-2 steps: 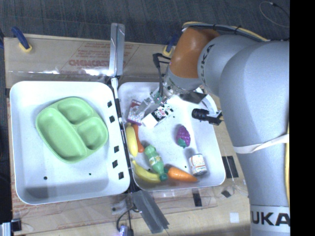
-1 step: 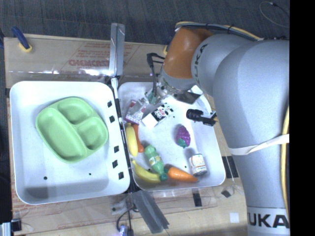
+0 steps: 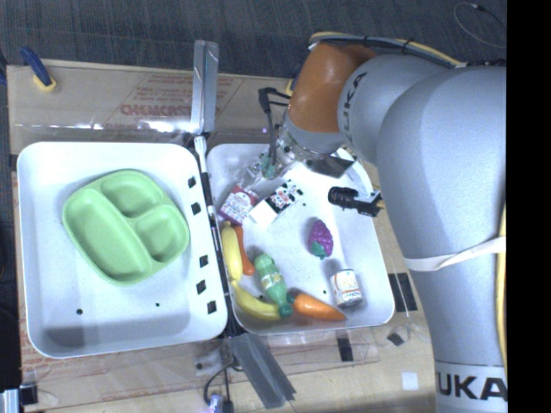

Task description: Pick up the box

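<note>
You are looking down at a slant on two shallow white bins set side by side on a bench. The left bin holds a green divided plate, lying flat near its middle. The right bin holds a scatter of small things.

The box, your target, is a small carton with a pink and white label. It lies in the upper left part of the right bin, close to the wall shared with the left bin. Just beside it, to the right, sits a white card with black marks. Below the box lie a yellow banana, a green bottle, a second banana and an orange carrot along the bin's near edge. A purple bunch of grapes and a small can rest further right.

The grey arm reaches in from the right, its orange band above the wrist. The gripper hangs over the far end of the right bin, just above and to the right of the box. Its tip is small and blurred here, so whether the claw is released or clenched cannot be told.

The box appears to rest on the bin floor, not lifted. So, as a judgement, the pick is not yet done: the grasp and the lift both remain.
</note>
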Controlling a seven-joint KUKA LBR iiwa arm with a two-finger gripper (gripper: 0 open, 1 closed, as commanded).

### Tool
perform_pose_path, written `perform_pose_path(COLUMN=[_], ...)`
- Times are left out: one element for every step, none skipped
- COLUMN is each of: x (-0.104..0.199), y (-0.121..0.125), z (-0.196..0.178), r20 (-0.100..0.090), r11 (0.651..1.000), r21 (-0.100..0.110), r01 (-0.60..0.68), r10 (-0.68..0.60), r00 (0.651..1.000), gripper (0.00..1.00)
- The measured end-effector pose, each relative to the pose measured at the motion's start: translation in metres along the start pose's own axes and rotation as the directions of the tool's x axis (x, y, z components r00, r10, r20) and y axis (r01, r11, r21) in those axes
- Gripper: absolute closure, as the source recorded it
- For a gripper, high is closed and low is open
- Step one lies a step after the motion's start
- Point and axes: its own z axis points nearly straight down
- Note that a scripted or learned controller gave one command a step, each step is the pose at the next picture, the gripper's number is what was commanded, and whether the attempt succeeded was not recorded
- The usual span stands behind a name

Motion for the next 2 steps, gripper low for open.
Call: perform_pose_path(x=[-0.041,-0.073], y=[-0.065,-0.086], z=[-0.081,-0.004], r20=[-0.005,-0.002], r11=[1.0,0.88], r21=[0.005,0.007], r01=[-0.001,-0.474], r10=[0.001,0.474], r00=[1.0,0.88], gripper=[1.0,1.0])
